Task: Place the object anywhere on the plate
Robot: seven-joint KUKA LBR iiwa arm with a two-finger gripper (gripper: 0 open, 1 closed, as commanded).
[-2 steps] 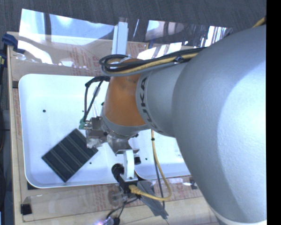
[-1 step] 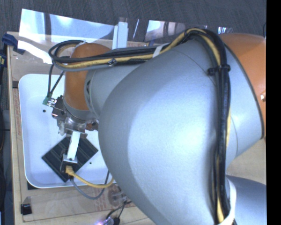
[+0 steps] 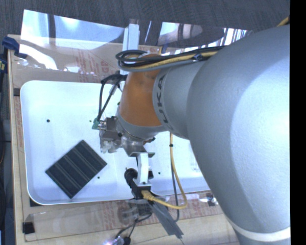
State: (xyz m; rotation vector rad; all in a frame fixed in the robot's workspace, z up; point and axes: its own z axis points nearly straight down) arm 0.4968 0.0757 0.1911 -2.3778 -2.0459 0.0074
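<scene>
I am 1 grey robot arm with an orange band above the wrist, reaching in from the right over a shallow white plastic bin. My gripper hangs below the wrist, near the middle of the bin's lower half. My own bulk covers it from above, so I cannot tell whether it is open, closed, or clamped on anything. For the same reason I cannot tell where the object to be placed is; it may be under my wrist. The plate, a dark grey square slab with ribbed lines, lies flat and turned like a diamond in the bin's lower left area. It sits just left of my gripper, apart from it and close to the bin's front wall. In my judgement the risk is a release in this spot, which would drop the object onto bare bin floor beside the plate. If I hold nothing, any placing move would be empty. A yellow cable dangles nearby and could snag during travel.
</scene>
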